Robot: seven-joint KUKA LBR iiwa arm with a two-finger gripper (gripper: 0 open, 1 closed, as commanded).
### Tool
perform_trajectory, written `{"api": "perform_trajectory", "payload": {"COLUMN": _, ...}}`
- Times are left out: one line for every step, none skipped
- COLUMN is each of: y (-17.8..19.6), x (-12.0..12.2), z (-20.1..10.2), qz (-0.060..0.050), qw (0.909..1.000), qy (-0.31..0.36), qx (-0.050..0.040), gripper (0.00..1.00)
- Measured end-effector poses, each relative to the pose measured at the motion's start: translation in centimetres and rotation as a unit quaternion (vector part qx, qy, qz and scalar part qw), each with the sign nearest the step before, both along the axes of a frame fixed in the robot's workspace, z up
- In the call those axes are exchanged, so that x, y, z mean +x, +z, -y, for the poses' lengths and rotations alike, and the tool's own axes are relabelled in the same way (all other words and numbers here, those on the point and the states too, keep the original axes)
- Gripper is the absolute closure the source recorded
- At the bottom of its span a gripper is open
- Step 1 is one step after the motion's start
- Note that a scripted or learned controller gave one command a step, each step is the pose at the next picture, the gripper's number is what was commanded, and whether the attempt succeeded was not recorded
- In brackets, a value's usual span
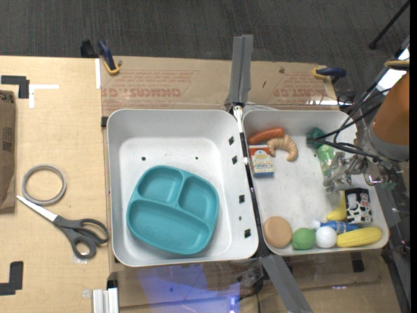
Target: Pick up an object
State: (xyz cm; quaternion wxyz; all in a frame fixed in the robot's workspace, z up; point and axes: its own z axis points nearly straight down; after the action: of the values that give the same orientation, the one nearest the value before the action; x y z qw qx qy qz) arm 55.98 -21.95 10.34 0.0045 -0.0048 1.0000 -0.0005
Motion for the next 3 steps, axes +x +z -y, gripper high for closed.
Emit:
{"api": "perform_trajectory", "payload": {"y": -1.1, "x": -0.8, "z": -4.8, "qz": -0.003, "qw": 1.0, "qy": -0.006, "qx": 0.001, "gripper": 0.0}}
{"api": "perform_trajectory", "payload": {"y": -1.0, "x": 8.1, "z": -8.5, "qz": -0.003, "qw": 0.9994, "qy": -0.033, "qx": 0.001, "gripper": 0.0}}
{"api": "perform_trajectory", "payload": {"y": -1.0, "x": 4.5, "z": -2.1, "qz": -0.002, "qw": 0.9999, "qy": 0.014, "qx": 0.0, "gripper": 0.0}}
